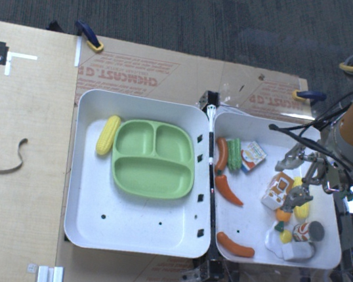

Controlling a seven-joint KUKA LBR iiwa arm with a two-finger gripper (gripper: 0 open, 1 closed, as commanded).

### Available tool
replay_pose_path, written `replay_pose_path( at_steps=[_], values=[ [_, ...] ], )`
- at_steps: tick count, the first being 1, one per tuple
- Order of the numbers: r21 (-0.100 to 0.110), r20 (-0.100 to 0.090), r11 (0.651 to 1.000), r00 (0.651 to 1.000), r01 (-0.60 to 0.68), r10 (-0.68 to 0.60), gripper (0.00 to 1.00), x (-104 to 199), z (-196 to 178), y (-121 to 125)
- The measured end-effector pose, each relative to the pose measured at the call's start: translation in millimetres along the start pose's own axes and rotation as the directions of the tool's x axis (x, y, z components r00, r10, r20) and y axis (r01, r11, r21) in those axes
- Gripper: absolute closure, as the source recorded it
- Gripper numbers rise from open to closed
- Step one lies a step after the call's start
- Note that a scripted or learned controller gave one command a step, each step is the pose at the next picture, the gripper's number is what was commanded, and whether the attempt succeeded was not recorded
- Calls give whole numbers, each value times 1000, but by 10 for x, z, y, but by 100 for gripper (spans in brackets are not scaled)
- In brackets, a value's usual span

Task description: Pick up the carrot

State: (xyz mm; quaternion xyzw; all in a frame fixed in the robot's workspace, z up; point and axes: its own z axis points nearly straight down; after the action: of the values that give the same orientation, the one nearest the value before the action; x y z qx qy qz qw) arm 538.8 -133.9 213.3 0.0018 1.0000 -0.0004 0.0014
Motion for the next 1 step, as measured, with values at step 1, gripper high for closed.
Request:
replay_pose_path(
  at_steps=[1],
  values=[
    [0,2,987,987,161,-161,0,-17,1208,-183]
  ],
)
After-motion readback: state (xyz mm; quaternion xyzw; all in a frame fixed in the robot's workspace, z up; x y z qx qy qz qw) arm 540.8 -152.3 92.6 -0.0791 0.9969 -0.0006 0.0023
